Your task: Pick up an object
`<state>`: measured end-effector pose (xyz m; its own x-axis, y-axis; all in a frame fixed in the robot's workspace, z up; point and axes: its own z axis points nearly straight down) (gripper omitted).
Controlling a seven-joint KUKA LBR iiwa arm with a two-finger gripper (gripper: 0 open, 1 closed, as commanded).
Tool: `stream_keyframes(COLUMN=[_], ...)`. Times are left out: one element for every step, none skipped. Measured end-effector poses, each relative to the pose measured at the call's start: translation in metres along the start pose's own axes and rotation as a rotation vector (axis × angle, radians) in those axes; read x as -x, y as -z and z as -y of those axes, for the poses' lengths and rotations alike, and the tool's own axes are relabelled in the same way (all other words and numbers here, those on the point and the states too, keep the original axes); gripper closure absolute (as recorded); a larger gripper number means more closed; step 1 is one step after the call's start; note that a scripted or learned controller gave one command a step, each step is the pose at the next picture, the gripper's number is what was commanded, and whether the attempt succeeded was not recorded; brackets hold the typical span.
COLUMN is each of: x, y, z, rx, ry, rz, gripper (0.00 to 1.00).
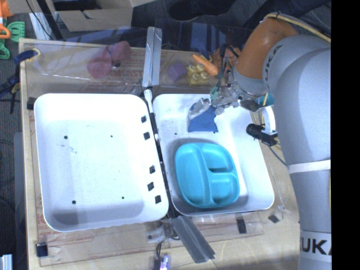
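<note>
The hand (207, 107) at the right bin's (256, 167) twelve o'clock touches a blue cloth (203, 121) — grip state unreadable; it may slip free.

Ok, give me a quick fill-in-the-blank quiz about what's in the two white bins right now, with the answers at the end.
1. The light blue divided tray lies in the ____ bin of the camera view.
2. The gripper is at the ____ end of the right bin.
3. The dark blue object beside the gripper lies ____ from the camera than the tray.

Missing words: right; far; farther
</note>
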<state>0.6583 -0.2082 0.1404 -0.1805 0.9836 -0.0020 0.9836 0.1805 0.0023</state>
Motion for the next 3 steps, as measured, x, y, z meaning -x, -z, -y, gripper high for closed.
stream_keyframes(x=[0.000, -0.002, -0.031], y=[-0.045, -0.035, 0.058], z=[-0.001, -0.002, -0.001], rx=[0.002, 0.001, -0.006], ry=[0.062, 0.070, -0.183], rz=[0.001, 0.001, -0.002], gripper=[0.00, 1.00, 1.00])
